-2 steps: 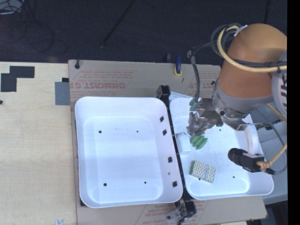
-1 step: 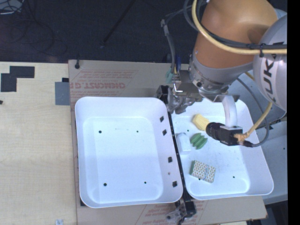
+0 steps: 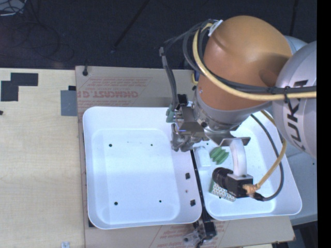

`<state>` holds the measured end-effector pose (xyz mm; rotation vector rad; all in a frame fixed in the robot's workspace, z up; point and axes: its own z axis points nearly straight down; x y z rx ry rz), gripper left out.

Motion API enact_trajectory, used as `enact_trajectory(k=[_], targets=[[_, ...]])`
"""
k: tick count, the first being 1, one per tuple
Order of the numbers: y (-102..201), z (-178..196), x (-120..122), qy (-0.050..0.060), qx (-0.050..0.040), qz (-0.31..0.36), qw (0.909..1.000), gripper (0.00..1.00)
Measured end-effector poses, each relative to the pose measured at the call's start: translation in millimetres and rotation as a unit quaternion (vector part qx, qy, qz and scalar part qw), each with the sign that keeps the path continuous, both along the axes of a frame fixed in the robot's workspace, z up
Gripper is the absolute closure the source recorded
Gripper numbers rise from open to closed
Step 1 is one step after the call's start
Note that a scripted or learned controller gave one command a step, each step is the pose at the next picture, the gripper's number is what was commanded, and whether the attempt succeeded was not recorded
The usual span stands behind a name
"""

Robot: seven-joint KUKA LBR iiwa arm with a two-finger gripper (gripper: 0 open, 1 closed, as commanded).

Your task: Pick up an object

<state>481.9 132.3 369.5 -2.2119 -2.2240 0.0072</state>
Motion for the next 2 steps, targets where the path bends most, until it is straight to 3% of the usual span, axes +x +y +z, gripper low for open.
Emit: enact_trajectory(k=[1,2], targets=[[-87.6,-72.0,1.0,0.002,-0.0023,-0.007,1.0,1.0],[-20.9,24.7,47.9,-0.008,0.0008,0.0,1.0,1.0]])
